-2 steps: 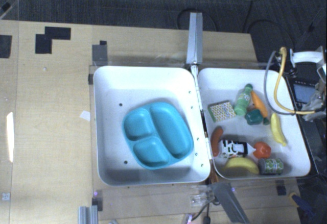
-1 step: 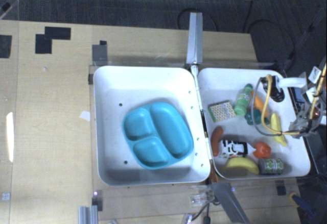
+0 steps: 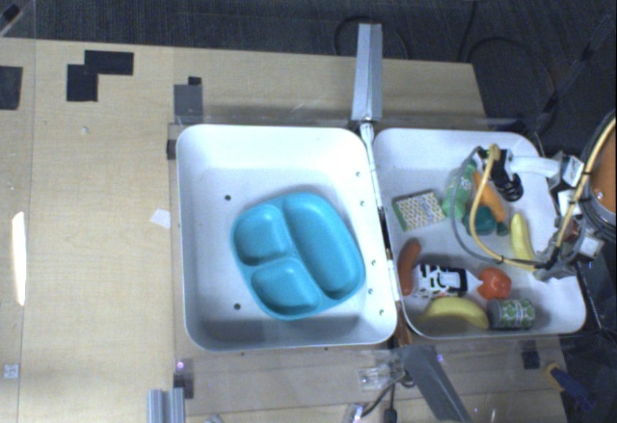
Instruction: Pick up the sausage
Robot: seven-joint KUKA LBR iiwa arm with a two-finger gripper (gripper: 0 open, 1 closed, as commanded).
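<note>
Toward the lower middle of the frame, the sausage (image 3: 410, 262) lay along the left wall of the right bin (image 3: 424, 146), just beside a black-and-white item (image 3: 442, 278) and above a banana (image 3: 455, 312). It looked small, light, smooth and slightly soft, likely to roll or slip; a grip across its middle, away from the wall, seemed best. At the right edge the claw (image 3: 562, 257) hovered over the bin's right side; whether it was open or shut I could not tell. The blue tray (image 3: 297, 253) sat in the left bin (image 3: 202, 248).
</note>
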